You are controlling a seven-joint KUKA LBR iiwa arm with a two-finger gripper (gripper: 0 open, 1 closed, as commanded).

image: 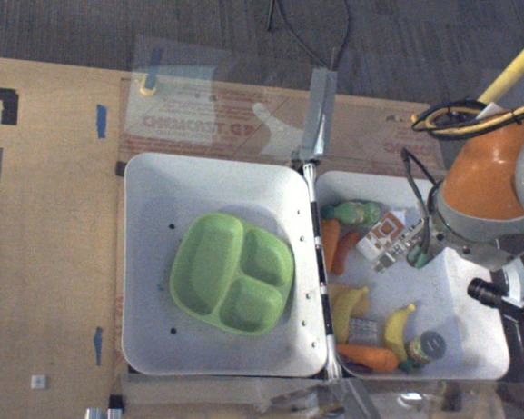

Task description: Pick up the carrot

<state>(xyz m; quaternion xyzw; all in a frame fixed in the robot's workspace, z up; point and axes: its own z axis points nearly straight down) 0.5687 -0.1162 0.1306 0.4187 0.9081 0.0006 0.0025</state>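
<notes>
Pincer [413, 249] low over the right bin [481, 360] beside a small carton [383, 237], finger state impossible to tell, grey arm reaching in from the right, carrot [369, 357] lying at the bin's near edge.

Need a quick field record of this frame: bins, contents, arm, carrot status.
left bin: green divided plate
right bin: carrot at near edge, second orange piece by divider, two bananas, small box, other small items
arm: over right bin's far right part
gripper: near box, finger state unclear
carrot status: lying in bin, not held
</notes>
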